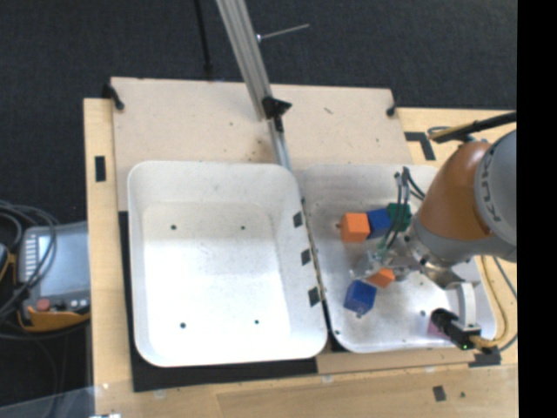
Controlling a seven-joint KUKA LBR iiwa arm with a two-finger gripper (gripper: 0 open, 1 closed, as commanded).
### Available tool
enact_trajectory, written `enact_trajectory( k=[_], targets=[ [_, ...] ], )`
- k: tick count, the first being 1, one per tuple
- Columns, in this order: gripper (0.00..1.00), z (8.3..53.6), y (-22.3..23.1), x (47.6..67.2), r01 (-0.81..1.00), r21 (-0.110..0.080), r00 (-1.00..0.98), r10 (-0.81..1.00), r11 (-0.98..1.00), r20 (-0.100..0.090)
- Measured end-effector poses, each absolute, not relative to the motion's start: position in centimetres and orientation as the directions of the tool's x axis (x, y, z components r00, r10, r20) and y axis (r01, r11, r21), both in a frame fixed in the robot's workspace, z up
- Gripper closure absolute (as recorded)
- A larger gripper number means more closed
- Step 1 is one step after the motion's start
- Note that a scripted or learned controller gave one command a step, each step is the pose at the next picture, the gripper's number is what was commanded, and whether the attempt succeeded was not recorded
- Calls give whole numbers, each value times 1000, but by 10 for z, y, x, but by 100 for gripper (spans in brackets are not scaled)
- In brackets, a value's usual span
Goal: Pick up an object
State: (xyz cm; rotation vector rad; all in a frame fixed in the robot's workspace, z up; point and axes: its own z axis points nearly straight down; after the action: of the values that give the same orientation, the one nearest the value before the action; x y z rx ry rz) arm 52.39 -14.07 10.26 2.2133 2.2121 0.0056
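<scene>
Small orange block (381,277), right bin (348,338)

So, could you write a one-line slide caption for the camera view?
KUKA arm's hand lowered among orange and blue blocks in the right bin, left bin alongside.

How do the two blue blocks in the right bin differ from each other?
The lower blue block lies apart in the open, near the bin's left wall, and looks turned at an angle. The upper blue block sits directly beside the orange block, closer to the arm, with green parts partly over it. Both are blue, blocky, and lie in the right bin.
</scene>
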Motion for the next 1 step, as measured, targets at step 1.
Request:
enact_trajectory(
  k=[1],
  targets=[
    [100, 112, -140, 522, 1000, 8, 8, 1000, -8, -1]
  ],
)
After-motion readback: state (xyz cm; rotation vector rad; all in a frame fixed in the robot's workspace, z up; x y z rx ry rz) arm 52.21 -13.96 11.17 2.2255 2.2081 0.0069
